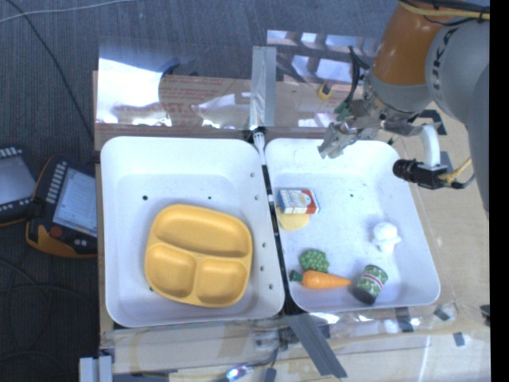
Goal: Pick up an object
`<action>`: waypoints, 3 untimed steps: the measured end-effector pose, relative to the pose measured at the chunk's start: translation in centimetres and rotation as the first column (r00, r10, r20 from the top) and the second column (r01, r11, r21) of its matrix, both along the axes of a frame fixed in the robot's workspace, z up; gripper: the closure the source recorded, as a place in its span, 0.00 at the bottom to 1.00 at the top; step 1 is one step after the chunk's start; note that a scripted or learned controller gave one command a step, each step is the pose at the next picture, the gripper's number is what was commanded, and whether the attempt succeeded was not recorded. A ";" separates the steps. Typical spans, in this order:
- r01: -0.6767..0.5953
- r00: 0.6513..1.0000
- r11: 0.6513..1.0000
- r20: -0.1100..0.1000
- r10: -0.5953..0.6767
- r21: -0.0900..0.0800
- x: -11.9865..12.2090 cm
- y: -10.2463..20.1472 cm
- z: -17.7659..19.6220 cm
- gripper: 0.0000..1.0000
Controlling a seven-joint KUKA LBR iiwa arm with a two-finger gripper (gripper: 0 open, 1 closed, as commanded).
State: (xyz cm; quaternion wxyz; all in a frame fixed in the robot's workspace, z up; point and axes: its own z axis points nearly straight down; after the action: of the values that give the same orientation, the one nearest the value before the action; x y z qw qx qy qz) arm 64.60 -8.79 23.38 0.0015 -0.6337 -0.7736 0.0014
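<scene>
My gripper (pixel 338 140) hangs over the back edge of the right bin (pixel 350 177), raised above it, with nothing between its fingers. In that bin lie a small red-and-white carton (pixel 297 201) on a pale yellow disc (pixel 292 220) near the left wall, a white lump (pixel 386 233) at the right, and along the front a green broccoli piece (pixel 313 260), an orange carrot (pixel 324 279) and a dark green can (pixel 369 282). All these objects lie well in front of the gripper.
A yellow divided tray (pixel 199 255) fills the middle of the left bin (pixel 127 173). A metal divider post (pixel 260 94) and shiny panels stand behind the bins. A handheld pendant (pixel 64 209) lies off the bench at the left.
</scene>
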 end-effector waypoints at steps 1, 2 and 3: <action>-0.034 0.999 0.999 0.001 0.034 -0.003 2.2 -7.8 0.9 1.00; 0.072 0.997 0.997 0.000 -0.072 0.000 -0.8 -1.4 2.3 1.00; 0.169 0.986 0.986 0.001 -0.169 -0.003 2.0 -10.7 1.9 1.00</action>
State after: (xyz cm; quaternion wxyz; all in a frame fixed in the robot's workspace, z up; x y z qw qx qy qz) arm 66.59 -19.45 25.24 0.0005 -0.6970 -0.7170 0.0025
